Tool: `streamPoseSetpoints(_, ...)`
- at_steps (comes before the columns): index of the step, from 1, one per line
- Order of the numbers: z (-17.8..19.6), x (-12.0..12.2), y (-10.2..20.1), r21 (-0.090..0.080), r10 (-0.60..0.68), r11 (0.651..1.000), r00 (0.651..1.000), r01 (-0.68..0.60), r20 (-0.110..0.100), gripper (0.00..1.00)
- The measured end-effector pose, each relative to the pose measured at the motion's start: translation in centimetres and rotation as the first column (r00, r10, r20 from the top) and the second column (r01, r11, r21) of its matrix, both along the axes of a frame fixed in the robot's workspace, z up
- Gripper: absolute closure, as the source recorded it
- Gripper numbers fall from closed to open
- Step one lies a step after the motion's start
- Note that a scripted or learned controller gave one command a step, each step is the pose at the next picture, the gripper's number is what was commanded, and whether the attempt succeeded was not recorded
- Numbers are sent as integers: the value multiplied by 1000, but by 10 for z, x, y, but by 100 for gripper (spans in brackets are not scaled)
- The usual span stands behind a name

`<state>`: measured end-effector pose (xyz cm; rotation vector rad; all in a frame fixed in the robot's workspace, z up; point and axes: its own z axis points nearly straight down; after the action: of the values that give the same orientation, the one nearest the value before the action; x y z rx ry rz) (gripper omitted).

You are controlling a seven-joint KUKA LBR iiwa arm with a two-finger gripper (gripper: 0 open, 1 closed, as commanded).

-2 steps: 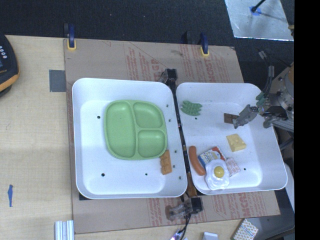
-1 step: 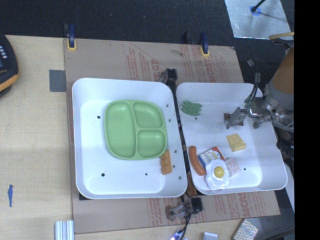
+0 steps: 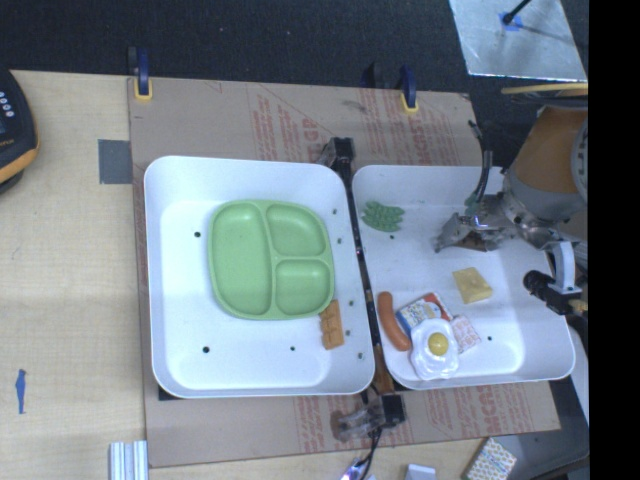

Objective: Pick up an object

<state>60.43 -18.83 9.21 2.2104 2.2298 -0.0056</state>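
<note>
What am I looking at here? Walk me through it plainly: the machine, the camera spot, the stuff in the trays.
One camera looks down at a slant on a bench. The grey arm with an orange band reaches in from the right, and its gripper hangs over the right bin; nothing is visibly held. That white bin holds a green leafy toy, a yellow block, a toy sausage, a small printed packet and a toy fried egg. The left bin holds a green divided plate and a small orange-brown piece. Both bins sit on cardboard.
</note>
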Motion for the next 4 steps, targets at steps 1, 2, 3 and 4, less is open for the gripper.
streamPoseSetpoints(1,115,46,-24,-2,-1,1000,1000,1,12,0)
streamPoseSetpoints(2,46,-22,-23,6,-5,1000,1000,5,-10,0)
streamPoseSetpoints(3,0,-117,64,7,-5,1000,1000,5,0,0)
streamPoseSetpoints(4,74,-47,-13,-4,-8,1000,1000,8,11,0)
